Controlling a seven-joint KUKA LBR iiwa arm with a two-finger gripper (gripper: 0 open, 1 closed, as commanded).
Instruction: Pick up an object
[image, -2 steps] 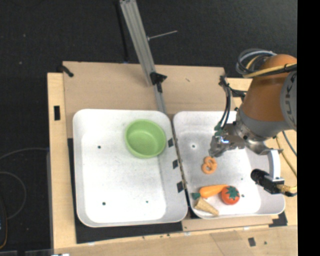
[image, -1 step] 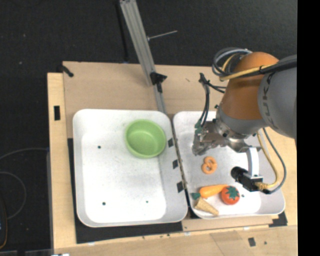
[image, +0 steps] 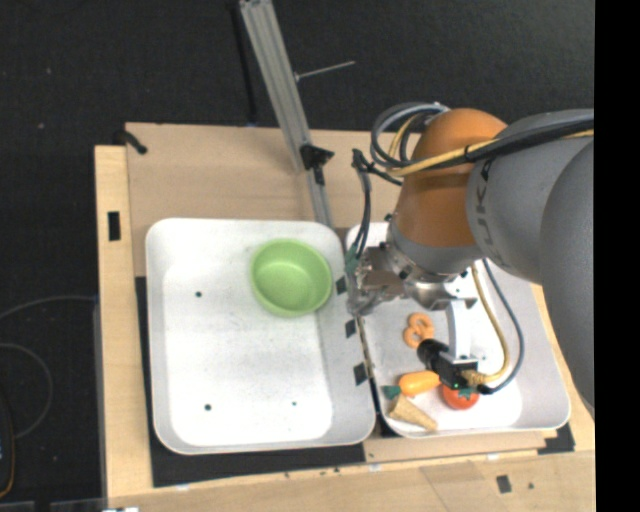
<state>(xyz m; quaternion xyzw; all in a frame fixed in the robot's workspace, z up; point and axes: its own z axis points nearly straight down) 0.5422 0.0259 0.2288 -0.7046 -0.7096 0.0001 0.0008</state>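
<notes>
The gripper (image: 372, 290) hangs over the right bin (image: 535, 405) (finger state cannot be told). A green bowl (image: 291, 277) sits in the left bin (image: 180, 330).

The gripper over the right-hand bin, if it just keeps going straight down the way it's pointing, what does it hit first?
Probably the bare white floor of the right bin, near its upper left part. The gripper hangs above that spot, short of the small orange pretzel-shaped toy. Depth is hard to judge from this slanted view.

Light wooden counter (image: 215, 175) carrying two white bins: left bin (image: 240, 400) lies left of the end effector, right bin (image: 535, 395) beneath it. Grey metal pole (image: 280, 85) slants up behind.
</notes>
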